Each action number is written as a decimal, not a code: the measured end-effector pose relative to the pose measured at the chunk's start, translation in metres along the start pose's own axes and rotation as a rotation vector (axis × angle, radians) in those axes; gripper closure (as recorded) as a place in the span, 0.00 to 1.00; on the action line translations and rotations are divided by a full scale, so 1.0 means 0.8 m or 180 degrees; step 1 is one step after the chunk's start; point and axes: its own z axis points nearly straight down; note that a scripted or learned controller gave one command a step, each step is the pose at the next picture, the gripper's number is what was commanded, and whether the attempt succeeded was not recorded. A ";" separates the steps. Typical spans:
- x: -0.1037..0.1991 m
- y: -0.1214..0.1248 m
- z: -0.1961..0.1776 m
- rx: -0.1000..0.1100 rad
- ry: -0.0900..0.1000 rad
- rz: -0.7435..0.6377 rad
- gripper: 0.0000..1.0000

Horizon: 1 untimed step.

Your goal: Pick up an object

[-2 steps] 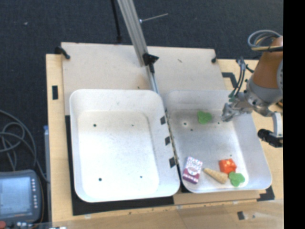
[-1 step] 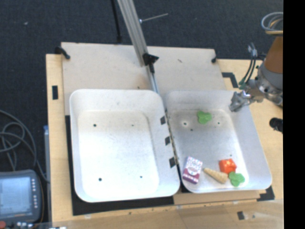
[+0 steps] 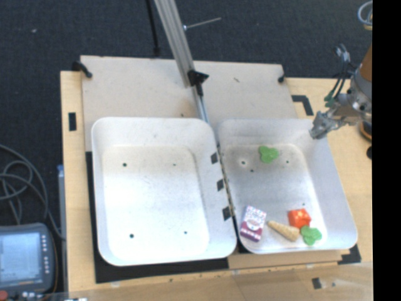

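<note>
Two shallow white bins sit side by side on the bench [image 3: 75,168]. The left bin [image 3: 156,190] has only dark specks and a few small holes on its floor. The right bin [image 3: 282,187] carries all the objects.

Objects in the right bin: a small green piece [image 3: 268,154] lies toward the far end, roughly mid-width, well apart from the others. Along the near edge there is a cluster. A purple-and-white carton [image 3: 252,223] lies at the near left corner, tilted. Just right of it a tan cone-shaped piece [image 3: 284,231] lies on its side, pointing left toward the carton. An orange-red block [image 3: 299,217] sits just behind the cone's wide end, and a second green piece [image 3: 311,235] is just beside it at the near right corner, touching or nearly touching the cone.

The arm [image 3: 362,86] comes in from the right edge. The gripper [image 3: 321,128] hangs over the far right corner of the right bin, above the rim area, well apart from the near cluster and off to the right of the lone green piece. Nothing is visible between its fingers; can't tell if they are spread or closed, too small and blurred.

A metal pole [image 3: 178,39] slants down from the top to the gap between the bins. A screen device [image 3: 25,259] sits at the bottom left, with cables nearby.
</note>
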 end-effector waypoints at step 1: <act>-0.002 0.001 -0.037 0.0004 0.0001 -0.0006 1.00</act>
